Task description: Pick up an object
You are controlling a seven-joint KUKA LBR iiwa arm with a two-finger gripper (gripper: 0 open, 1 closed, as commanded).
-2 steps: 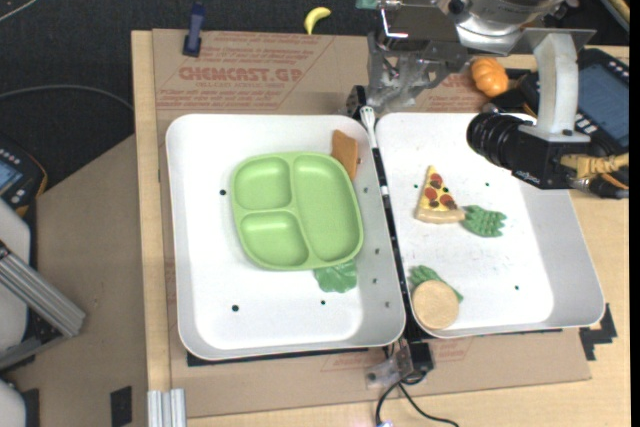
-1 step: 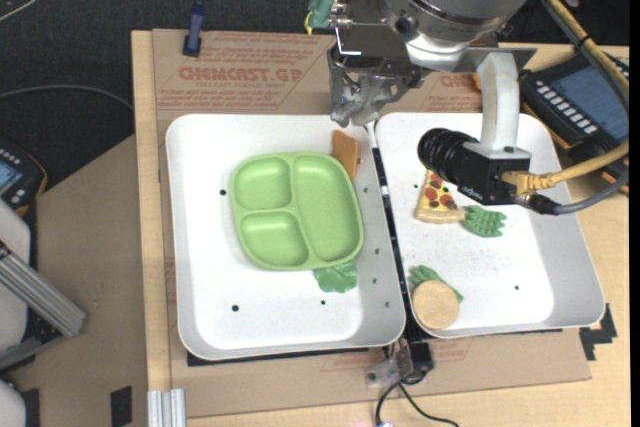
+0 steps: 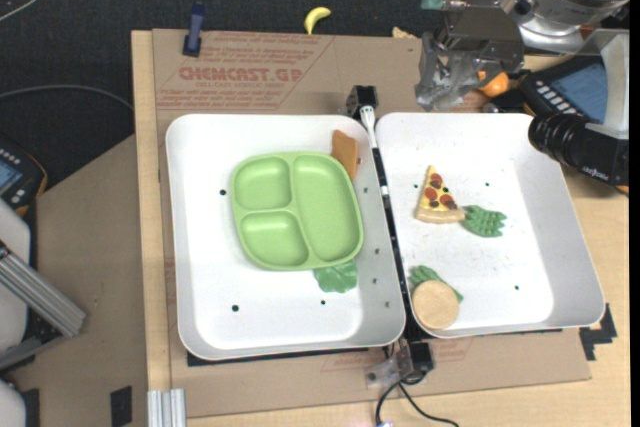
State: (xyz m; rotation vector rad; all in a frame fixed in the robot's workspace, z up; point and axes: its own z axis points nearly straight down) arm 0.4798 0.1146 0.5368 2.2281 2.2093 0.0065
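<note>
Toy pizza slice (image 3: pixel 436 195) in the right bin (image 3: pixel 540 215) beside a green leafy piece (image 3: pixel 484 221), round tan disc (image 3: pixel 435 304) at its near corner, green divided plate (image 3: pixel 297 210) in the left bin (image 3: pixel 200 245), cardboard (image 3: pixel 240 70) printed "CHEMCAST", claw (image 3: pixel 455 75) above the right bin's far edge, opening impossible to tell.

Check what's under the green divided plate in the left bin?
A green leafy piece pokes out from under the green divided plate at its near edge; an orange piece shows at its far corner. Their covered parts are hidden.

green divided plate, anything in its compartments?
Empty. All three compartments of the green divided plate show bare green; a green leafy piece lies against its near rim, outside.
</note>
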